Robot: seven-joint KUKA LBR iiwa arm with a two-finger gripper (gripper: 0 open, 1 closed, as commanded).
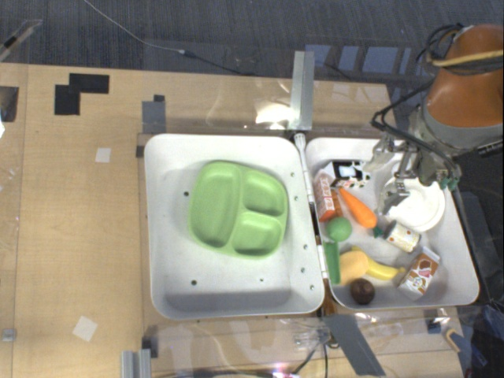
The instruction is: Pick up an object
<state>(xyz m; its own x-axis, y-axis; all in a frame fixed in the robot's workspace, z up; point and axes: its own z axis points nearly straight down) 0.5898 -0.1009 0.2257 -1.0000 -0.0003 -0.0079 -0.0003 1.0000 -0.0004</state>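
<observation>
Right bin (465, 286): holds the clutter; the left one only a green tray (239, 208)
Gripper (396, 189): hovers above the carrot (358, 208); whether its jaws are parted I cannot tell
Carrot: probably light, stiff, slick; grip mid-body

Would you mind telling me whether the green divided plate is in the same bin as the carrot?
No. The green plate lies alone in the left bin, while the carrot is in the right bin.
</observation>
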